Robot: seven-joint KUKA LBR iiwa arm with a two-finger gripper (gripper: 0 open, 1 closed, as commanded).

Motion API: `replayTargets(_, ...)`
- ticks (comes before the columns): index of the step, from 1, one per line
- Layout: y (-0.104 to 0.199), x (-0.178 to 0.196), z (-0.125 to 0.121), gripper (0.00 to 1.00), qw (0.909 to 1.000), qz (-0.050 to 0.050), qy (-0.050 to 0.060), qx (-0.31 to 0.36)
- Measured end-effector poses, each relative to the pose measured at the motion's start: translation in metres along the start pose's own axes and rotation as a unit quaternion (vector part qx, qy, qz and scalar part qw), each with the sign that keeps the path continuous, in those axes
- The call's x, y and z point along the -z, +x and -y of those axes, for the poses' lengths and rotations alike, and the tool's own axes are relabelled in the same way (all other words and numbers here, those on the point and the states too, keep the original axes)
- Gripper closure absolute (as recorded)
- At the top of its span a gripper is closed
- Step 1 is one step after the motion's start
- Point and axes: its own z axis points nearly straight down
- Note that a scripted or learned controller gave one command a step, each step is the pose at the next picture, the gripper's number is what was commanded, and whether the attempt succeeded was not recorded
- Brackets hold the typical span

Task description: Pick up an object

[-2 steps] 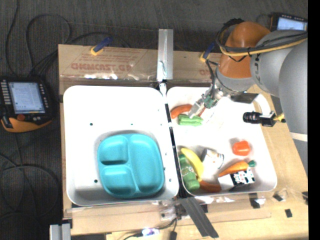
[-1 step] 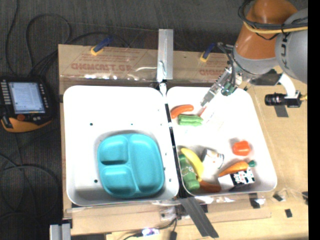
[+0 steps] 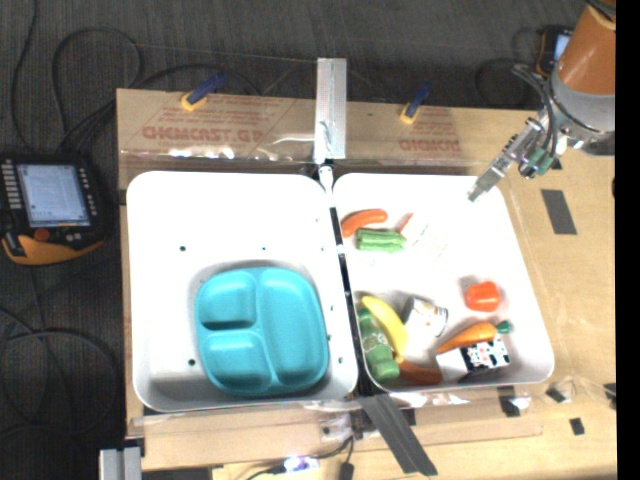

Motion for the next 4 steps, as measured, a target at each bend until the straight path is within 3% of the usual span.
replayTargets(1, 0.077, -0.072, -0.040, 1.00, 0.9990, -0.002, 0.000, -0.045)
replayTargets(2, 0.148, 0.072, -0.056, 1.00, 0.9965, 0.000, 0.001, -0.084)
replayTargets(3, 0.130, 0.042, -0.018, 1.00, 0.9997, 0.000, 0.001, -0.025)
replayTargets(4, 0.103, -0.024, 0.042, 1.00, 0.9943, -0.002, 0.001, -0.106)
